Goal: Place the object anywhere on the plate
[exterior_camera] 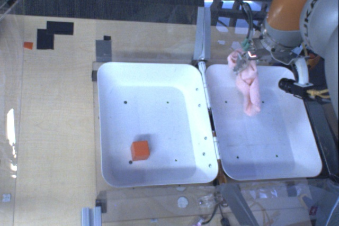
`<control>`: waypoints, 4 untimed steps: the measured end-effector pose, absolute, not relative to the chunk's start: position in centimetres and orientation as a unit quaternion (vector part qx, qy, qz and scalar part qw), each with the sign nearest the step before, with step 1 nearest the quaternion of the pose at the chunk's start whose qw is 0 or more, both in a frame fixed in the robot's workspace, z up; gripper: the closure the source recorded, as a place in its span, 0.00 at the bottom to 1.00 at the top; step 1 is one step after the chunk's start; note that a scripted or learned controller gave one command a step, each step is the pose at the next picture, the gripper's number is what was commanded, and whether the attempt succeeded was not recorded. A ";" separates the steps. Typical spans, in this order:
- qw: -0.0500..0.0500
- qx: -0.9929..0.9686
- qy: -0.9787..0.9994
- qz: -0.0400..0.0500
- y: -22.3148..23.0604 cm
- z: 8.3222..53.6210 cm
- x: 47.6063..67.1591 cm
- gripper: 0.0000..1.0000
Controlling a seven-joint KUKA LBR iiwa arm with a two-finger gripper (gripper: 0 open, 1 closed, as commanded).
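Observation:
A soft pink object (pixel 250 87), limp like a cloth or plush toy, hangs down over the upper part of the right bin (pixel 275 166). Its top end is pinched between the fingers of my gripper (pixel 242 60), which is shut on it near the bin's back edge. The lower end of the pink object droops toward the bin floor; I cannot tell whether it touches. An orange block (pixel 140 150) lies on the floor of the left bin (pixel 159 82), near its front left corner, far from the gripper.
A metal divider rail (pixel 207 108) runs between the two bins. Black shapes (pixel 53 33) and a small orange marker (pixel 28 45) sit on the wooden bench at the far left. The arm's body (pixel 302 2) looms over the back right corner.

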State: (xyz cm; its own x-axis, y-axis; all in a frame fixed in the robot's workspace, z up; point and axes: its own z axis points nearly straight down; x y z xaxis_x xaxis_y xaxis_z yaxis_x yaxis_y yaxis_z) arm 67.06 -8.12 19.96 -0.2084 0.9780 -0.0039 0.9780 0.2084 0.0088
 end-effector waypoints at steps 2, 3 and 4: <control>0.004 0.456 0.890 0.002 -3.4 22.1 66.1 1.00; 0.005 0.269 0.963 0.002 1.8 22.9 64.7 1.00; 0.006 0.071 0.997 0.002 6.8 22.1 65.0 1.00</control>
